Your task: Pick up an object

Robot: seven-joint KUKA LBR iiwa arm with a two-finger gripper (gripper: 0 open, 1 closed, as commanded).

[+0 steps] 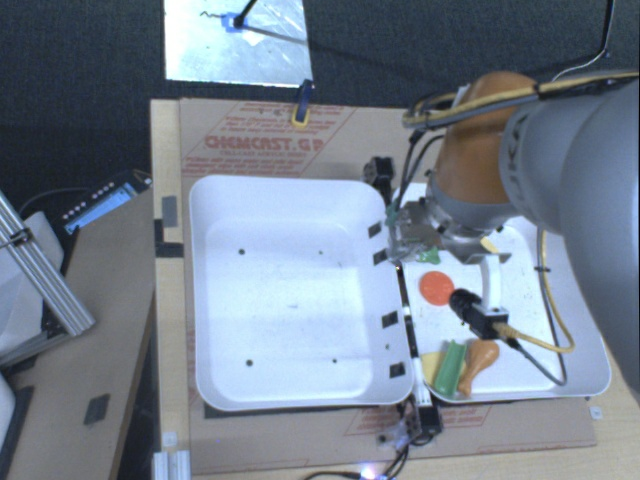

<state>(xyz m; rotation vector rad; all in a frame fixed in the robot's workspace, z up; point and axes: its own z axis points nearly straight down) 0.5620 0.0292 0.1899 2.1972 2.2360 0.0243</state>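
- Grey and bulky, the arm (575, 183) reaches in from the right, its orange band (480, 143) bent over the right bin (585, 373).
- Its tool (425, 243) hangs low near that bin's upper left corner, close to the wall shared with the left bin (290, 298).
- Whether the tool is clenched or released cannot be told; the wrist covers it.
- An orange disc (436, 287) lies just below the tool, apart from it.
- A green piece (449, 366) and an orange drumstick-shaped toy (480, 358) lie touching at the bin's front edge.
- Much of the right bin is hidden under the arm.
- Both bins rest on a cardboard-covered surface (270, 138).
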